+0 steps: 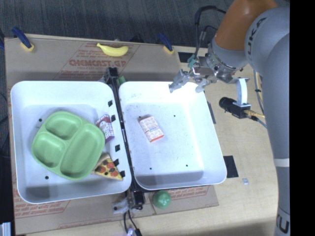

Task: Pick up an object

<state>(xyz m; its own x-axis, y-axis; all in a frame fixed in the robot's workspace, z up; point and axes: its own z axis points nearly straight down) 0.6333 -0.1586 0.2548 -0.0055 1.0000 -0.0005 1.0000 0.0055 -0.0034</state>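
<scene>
Clearly we hover our gripper (188, 83), spread and empty, above the right bin's (209, 132) far edge, still needing to descend onto the small carton (151, 129).

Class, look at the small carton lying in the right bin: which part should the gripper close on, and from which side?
Probably from straight above, closing across the carton's two long edges. It lies flat and slanted on the right bin's floor with bare space all round, so the gripper would need turning to match.

One fixed camera looked down at a slant from above the bench, taking in both shallow white plastic bins (29, 191).
</scene>
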